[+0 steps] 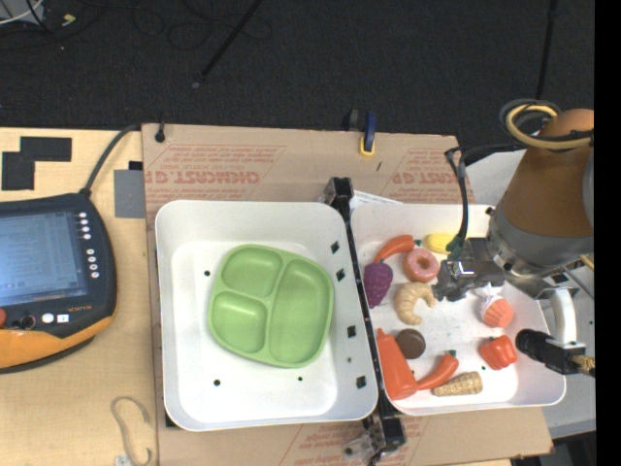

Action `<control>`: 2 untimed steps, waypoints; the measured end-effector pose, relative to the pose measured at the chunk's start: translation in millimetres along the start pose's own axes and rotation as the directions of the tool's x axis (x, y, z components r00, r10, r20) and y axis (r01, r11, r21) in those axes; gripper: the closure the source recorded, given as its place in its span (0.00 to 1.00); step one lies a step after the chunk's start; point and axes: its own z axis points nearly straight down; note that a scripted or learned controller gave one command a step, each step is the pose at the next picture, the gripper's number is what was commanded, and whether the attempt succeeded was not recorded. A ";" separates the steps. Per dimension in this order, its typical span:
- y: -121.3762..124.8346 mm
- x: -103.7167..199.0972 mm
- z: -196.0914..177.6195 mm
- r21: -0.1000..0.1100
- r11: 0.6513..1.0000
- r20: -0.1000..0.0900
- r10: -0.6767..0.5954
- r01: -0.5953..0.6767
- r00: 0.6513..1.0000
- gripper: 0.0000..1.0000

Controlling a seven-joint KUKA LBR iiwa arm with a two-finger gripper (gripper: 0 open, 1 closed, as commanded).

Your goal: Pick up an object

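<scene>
Camera view: right bin point(543, 382), lower right of frame, holds toy food. Croissant point(413, 302) at bin centre, donut point(421, 264) just above it, purple piece point(376, 282) to its left. Pincer point(454, 282) sits low just right of the croissant; its opening cannot be told, nothing seen in it. Croissant likely light, rigid, smooth plastic; best gripped across its narrow middle.

The right bin point(543, 382) is crowded: toy foods ring the hand point(456, 278), a croissant point(414, 301) and pink donut point(421, 264) just beside it. In the left bin point(184, 260), open white floor surrounds the green divided plate point(272, 305).
</scene>
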 end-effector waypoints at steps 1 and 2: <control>5.3 49.9 11.6 0.006 1.000 -0.002 -0.003 0.003 1.000 1.00; 12.5 112.2 11.4 0.005 1.000 -0.002 -0.005 0.005 1.000 1.00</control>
